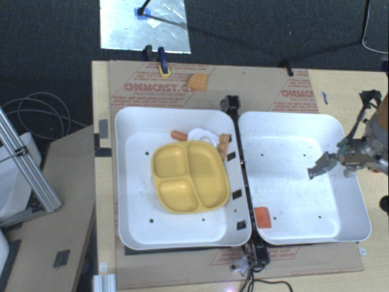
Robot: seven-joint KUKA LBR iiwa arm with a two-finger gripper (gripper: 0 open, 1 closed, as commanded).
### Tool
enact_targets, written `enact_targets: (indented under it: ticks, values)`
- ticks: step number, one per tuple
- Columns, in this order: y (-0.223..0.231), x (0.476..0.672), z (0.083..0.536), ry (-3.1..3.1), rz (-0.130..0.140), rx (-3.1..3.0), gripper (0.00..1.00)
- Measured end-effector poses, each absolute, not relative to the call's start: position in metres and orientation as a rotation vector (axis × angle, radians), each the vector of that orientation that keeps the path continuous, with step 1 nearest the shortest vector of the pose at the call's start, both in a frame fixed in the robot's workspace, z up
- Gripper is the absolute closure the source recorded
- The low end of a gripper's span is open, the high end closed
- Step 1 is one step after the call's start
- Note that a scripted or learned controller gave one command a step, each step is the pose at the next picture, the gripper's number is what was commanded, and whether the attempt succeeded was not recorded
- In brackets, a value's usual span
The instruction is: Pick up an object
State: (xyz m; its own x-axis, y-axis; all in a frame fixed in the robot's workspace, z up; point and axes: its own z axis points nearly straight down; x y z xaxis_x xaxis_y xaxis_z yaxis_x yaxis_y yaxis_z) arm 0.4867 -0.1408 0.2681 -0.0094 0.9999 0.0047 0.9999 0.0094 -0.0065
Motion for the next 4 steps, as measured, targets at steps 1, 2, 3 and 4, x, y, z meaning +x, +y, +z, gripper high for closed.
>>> enact_targets:
  ticks: [1,2,3,4]
  values:
    - [-0.019,0.515,0.245,-2.238,-0.005,-2.203,0.0]
    - [-0.075,0.517,0.319,-2.225,-0.007,-2.23,0.0]
    - [-0.02,0.485,0.251,-2.226,0.003,-2.208,0.0]
    - [-0.091,0.487,0.313,-2.223,-0.005,-2.231,0.0]
